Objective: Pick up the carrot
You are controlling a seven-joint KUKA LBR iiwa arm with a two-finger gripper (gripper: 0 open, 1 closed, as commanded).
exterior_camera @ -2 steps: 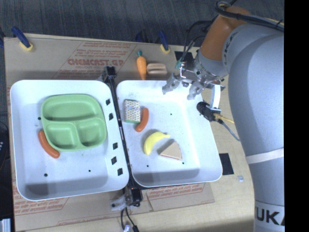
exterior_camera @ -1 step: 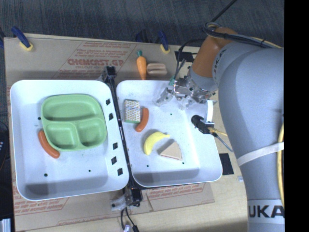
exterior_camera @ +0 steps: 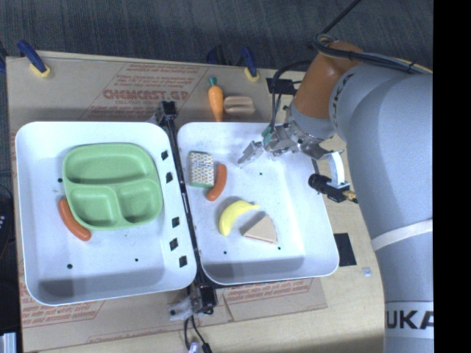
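Grey arm point(exterior_camera: 390, 168) is seen reaching in over the right bin point(exterior_camera: 309, 259), its end effector point(exterior_camera: 254, 151) hung with fingers apart, clamped on nothing. Beyond that bin's far rim, the carrot point(exterior_camera: 215, 100) is laid on the counter point(exterior_camera: 110, 87).

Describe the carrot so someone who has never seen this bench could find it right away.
Start at the right white bin and look just past its far rim, onto the bare cardboard. The carrot lies there, beside a small tan bun-like piece. It is short and orange with a green tuft on top, unlike the sausages down in the bins.
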